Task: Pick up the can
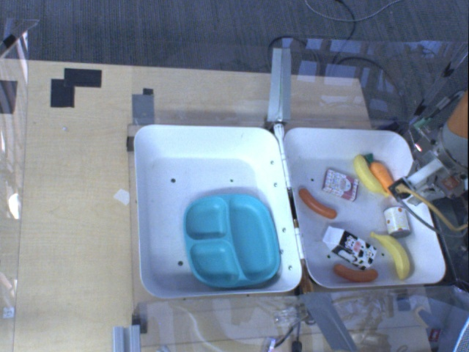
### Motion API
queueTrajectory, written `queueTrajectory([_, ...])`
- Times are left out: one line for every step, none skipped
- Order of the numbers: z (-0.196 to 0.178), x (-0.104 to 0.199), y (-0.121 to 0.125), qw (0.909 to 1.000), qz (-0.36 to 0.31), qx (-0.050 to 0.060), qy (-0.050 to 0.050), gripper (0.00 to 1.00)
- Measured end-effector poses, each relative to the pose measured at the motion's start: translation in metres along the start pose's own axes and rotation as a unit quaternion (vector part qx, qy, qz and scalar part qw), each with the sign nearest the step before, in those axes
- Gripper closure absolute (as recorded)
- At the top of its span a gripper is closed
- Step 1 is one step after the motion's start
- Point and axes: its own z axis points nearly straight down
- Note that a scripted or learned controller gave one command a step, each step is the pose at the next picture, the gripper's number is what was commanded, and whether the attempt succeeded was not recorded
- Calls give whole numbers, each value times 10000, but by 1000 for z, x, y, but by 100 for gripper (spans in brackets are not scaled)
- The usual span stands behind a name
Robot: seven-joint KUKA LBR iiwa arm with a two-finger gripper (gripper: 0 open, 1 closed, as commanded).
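Note:
The can [396,221] is a small pale cylinder with a tan label, standing in the right part of the right bin [322,149], just above a banana [394,253]. My gripper [442,182] hangs over the bin's right edge, up and to the right of the can and apart from it. Nothing shows in its grip. The grey arm with its orange band [459,125] comes in from the right.
The right bin also holds a second banana [364,173] beside a carrot [381,176], a red-and-white packet [340,184], two sausages [317,203] [355,273] and a black-and-white carton [352,247]. A blue divided plate [231,239] lies in the left bin [161,196].

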Motion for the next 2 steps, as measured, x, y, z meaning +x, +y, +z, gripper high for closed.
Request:
queueTrajectory([0,0,0,10000,-6,4,-3,0])
queueTrajectory([61,9,-10,9965,-822,-108,68,0])
